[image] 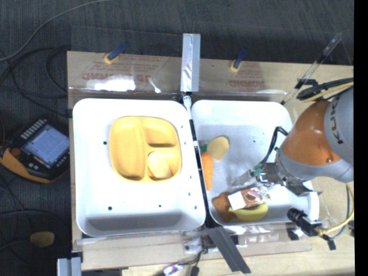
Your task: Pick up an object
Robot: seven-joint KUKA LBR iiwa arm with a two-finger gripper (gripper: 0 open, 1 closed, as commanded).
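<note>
Claw (260, 180) low in right bin (241, 111), above white packet (244, 199) and banana (253, 213); grip state cannot tell. Carrot (207, 170) alongside; yellow tray (144, 147) in left bin (92, 154).

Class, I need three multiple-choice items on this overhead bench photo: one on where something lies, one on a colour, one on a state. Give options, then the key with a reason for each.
1. Where does the yellow divided tray lie?
A. In the left bin
B. In the right bin
C. On the floor

2. What colour is the carrot by the right bin's left wall?
A. Blue
B. Orange
C. Black

3. How does the banana lie?
A. Standing upright in the tray
B. Hanging from the arm
C. Flat on the bin floor, partly under a white packet

Key: 1 A, the tray sits in the left bin. 2 B, it is plainly orange. 3 C, the packet overlaps its top.
</note>
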